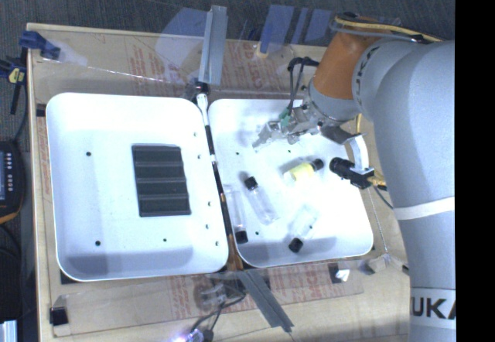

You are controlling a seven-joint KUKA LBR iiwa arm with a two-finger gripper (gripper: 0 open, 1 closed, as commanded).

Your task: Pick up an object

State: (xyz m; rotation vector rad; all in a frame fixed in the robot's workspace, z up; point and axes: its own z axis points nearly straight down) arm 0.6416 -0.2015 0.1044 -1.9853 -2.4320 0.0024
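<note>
Seen from above at a slant, the pale board surface (108,54) carries two shallow white bins side by side, their rounded rims touching along the middle.

The left bin (77,124) holds one thing, a dark flat rectangular block (161,180) with ribs across it. It lies near the bin's middle, well apart from every wall.

The right bin (344,213) holds the small loose things. A short yellow piece (302,169), rounded and matt, lies right of the bin's centre. A clear vial (259,200) with a black cap lies tilted near the centre, cap toward the far side. A second clear vial (303,223) lies near the front wall, its black cap toward the front. A thin clear tube (236,217) with a dark end runs close along the left wall.

The grey arm (402,116), with its orange band (336,70), reaches in from the right and covers that bin's far right corner. The hand (268,133), metallic and pointing left, sits over the far part of the right bin, above bare white floor. The yellow piece is the nearest thing to it, just toward the front and right, and nothing lies between them. Whether the hand is open or closed I cannot tell, and no object shows within it.
</note>
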